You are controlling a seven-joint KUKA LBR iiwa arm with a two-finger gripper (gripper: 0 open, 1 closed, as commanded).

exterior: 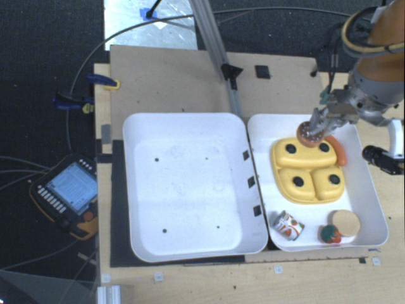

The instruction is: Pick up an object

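Note:
My gripper (pixel 316 124) hangs over the back of the right bin (pixel 373 198), reaching in from the right. Its tip is right at a small brown and pink ring-shaped toy (pixel 308 135), which sits at the back edge of a yellow moulded piece with black dots (pixel 308 170). Whether the ring is gripped is hidden by the tool. An orange sausage-shaped toy (pixel 337 151) lies against the yellow piece's right side.
At the front of the right bin lie a small red and white can (pixel 288 225), a tan round disc (pixel 346 221) and a green and red toy (pixel 328 234). The left bin (pixel 136 170) adjoins it. A metal pole (pixel 212 33) slants over the bench behind.

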